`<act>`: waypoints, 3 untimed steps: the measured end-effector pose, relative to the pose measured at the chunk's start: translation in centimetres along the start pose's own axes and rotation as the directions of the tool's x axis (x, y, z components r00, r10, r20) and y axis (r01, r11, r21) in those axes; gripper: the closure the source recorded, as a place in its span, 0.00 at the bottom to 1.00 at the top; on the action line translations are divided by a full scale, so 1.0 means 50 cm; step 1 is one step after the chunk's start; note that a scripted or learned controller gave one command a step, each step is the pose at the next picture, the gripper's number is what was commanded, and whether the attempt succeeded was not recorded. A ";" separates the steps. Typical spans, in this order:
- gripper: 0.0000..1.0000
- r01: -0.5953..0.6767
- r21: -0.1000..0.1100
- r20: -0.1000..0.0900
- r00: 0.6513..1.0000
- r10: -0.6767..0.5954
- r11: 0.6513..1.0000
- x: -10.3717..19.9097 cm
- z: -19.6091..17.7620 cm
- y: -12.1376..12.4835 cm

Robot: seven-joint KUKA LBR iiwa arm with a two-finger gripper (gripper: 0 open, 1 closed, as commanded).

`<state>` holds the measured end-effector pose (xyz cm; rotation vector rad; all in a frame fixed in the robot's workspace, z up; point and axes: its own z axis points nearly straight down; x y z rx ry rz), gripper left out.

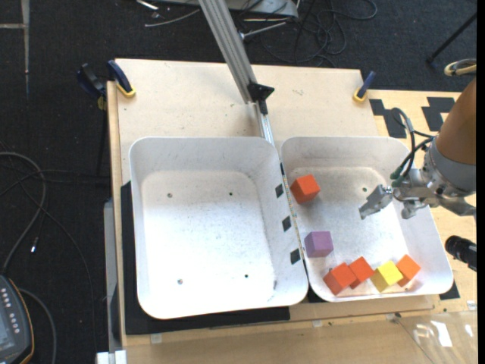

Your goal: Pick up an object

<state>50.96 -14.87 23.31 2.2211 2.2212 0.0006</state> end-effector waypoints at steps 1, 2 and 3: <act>0.00 0.011 -0.002 -0.003 1.000 -0.011 1.000 0.183 -0.073 -0.039; 0.00 0.004 0.001 0.002 1.000 -0.004 1.000 0.160 0.083 0.158; 0.00 -0.009 0.001 0.000 1.000 0.009 1.000 0.058 0.211 0.024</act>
